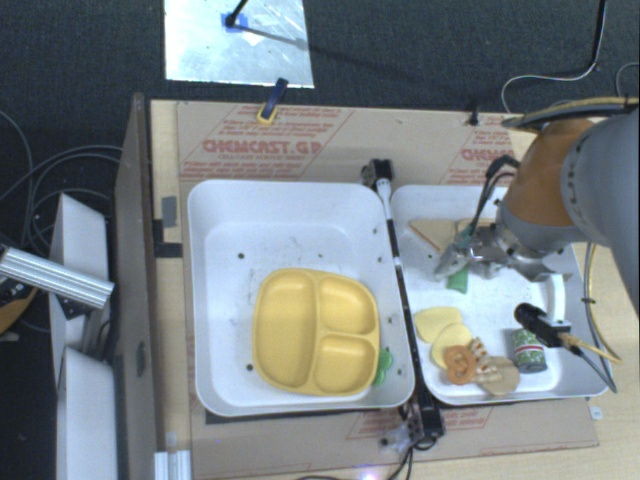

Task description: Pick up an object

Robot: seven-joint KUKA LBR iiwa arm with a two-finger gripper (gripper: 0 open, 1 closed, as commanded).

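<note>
Bench (300,138): topped with printed brown cardboard; two white bins sit on it side by side, their inner walls touching.
Left bin (290,196): the larger of the two; it holds a plate and one small green scrap.
Right bin (425,200): the arm reaches into it from the right, and several small things lie in it.
Arm (590,183): grey, with an orange band above the wrist, slanting down over the right bin's upper half.
Plate (315,330): yellow, with three compartments, lying flat in the lower middle of the left bin.
Gripper (458,263): low in the upper middle of the right bin, just above the green piece. Its grip cannot be told from this angle, nor whether it has hold of anything.
Tan wedge (427,233): flat near the right bin's upper left corner, just beside the gripper.
Yellow slices (438,322): two pale rounds overlapping, left of the bin's middle, below the gripper.
Wooden piece (497,375): tan, with stubby prongs, at the bin's lower wall, touching the orange ring.
Orange ring (459,364): knotted, just below the yellow slices.
Can (527,351): small, with a green label, near the lower right, beside the wooden piece.
Green piece (458,281): small, on the bin floor right under the gripper's tip, partly hidden by it.
Green scrap (383,366): at the plate's lower right edge, against the left bin's wall.
</note>
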